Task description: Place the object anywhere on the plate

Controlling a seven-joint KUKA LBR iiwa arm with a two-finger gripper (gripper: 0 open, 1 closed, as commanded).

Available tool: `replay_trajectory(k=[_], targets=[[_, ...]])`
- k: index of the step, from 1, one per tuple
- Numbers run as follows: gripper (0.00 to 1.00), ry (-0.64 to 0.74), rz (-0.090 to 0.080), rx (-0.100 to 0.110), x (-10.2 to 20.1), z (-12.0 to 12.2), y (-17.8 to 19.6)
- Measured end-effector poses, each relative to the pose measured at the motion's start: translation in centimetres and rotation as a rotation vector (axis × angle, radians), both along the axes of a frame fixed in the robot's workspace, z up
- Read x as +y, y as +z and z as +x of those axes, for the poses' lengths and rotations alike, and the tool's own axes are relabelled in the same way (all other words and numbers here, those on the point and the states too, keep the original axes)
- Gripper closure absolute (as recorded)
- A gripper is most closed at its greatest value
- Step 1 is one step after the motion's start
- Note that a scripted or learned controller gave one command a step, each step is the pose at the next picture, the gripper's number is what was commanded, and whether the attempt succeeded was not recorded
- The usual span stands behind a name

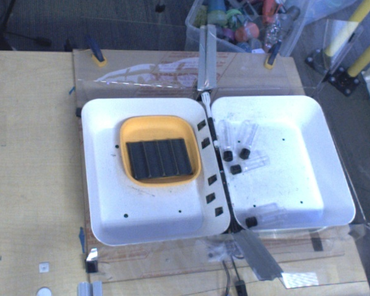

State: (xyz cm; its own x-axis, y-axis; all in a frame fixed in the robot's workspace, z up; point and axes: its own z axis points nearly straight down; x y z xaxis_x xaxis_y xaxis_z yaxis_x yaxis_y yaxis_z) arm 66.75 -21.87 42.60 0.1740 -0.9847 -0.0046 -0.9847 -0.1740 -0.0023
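camera view: dark ribbed block (159, 158) on yellow plate (131, 130), left bin (105, 214).

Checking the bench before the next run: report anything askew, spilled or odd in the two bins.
The clear vials with black caps lie scattered on their sides in the right bin, and one more rests apart at its near edge. In the left bin, the dark ribbed block sits on the yellow plate.

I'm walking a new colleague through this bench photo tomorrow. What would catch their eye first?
First the yellow plate in the left bin, with a dark ribbed block already lying on it. Next, the clear tubes with black caps scattered near the right bin's left side. Beyond the bins, a clear tub of colourful toys stands at the top.
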Motion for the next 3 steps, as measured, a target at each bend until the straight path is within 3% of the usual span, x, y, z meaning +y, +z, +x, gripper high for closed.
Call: replay_trajectory(k=[3], targets=[[1.00, 0.986, -0.002, -0.006, 0.59, 0.05, 0.81]])
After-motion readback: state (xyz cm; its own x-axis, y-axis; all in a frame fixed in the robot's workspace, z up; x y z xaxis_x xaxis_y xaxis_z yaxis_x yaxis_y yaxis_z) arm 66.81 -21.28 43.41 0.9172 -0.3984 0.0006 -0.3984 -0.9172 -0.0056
